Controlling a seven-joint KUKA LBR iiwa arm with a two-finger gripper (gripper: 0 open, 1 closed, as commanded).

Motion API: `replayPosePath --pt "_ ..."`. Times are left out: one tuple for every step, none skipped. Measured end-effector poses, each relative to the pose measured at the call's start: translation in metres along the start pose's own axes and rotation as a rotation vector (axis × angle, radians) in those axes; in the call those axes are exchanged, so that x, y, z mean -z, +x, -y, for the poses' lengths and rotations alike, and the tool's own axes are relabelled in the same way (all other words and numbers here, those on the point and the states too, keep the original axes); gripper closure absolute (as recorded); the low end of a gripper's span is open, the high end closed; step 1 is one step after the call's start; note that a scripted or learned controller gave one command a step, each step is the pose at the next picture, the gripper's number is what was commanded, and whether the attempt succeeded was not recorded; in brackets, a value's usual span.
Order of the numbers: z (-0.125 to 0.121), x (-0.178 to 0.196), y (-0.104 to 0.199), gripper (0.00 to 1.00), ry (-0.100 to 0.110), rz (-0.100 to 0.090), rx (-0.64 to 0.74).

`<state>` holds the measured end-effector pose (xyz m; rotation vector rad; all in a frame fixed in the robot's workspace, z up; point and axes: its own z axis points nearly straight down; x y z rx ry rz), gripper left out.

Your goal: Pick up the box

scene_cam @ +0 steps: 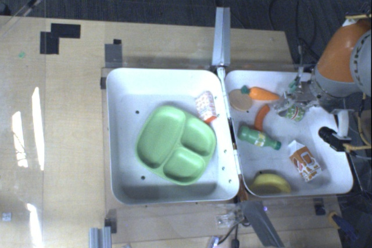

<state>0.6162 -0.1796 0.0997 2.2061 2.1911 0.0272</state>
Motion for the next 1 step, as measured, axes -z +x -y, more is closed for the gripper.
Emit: replayPosePath --pt "0.0097 0.0009 0.0228 1.00 -0.003 0.002 -0.035"
